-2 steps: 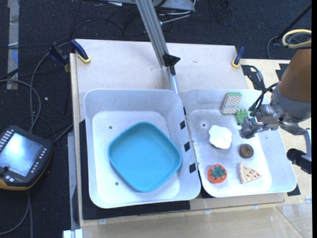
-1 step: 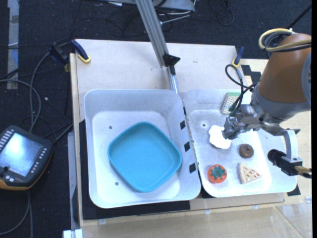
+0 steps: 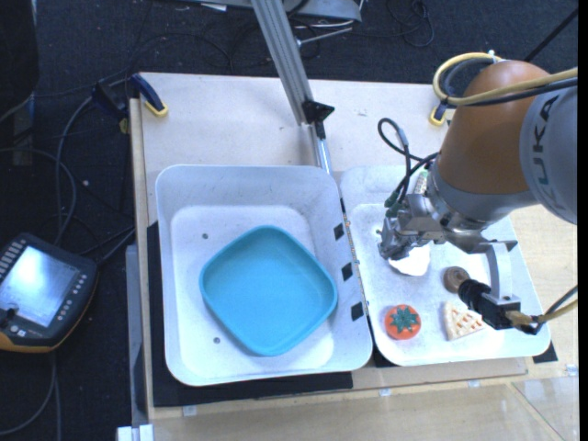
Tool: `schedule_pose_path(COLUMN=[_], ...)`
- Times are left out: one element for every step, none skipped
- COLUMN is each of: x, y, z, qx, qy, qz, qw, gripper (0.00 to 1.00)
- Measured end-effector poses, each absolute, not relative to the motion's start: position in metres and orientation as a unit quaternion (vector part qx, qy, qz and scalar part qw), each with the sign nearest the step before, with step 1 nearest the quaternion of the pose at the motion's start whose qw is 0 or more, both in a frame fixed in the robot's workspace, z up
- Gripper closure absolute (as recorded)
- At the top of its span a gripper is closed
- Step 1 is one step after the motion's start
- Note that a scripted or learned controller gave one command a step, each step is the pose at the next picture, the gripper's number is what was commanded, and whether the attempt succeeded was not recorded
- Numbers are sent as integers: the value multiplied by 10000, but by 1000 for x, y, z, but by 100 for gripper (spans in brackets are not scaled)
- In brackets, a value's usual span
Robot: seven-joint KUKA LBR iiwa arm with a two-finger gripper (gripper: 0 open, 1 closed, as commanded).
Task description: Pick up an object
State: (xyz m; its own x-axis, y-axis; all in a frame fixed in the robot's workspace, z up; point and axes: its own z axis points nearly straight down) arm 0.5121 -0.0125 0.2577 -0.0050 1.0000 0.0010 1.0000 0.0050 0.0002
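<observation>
The end effector (image 3: 397,243) is set over a white object (image 3: 412,262); a centred, vertical descent is advised.

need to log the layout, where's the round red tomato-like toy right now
The round red tomato-like toy lies in the right shallow white bin near its front edge, just left of the tan waffle-patterned wedge and below the white object.

I see two bins side by side on the bench (image 3: 230,95), the left bin (image 3: 175,200) holding a square dish (image 3: 266,288), the right bin (image 3: 367,186) holding a tomato toy (image 3: 401,322) at its front, a waffle piece (image 3: 462,322) just right of it, and a round piece (image 3: 455,278) behind the waffle piece.
</observation>
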Motion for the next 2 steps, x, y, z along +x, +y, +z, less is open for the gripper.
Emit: schedule_pose_path(x=[522, 515], y=[41, 93], z=[244, 248], qx=[-7054, -7052], qy=[-7088, -7090], qz=[4, -1], qw=[7, 6], gripper=[100, 100])
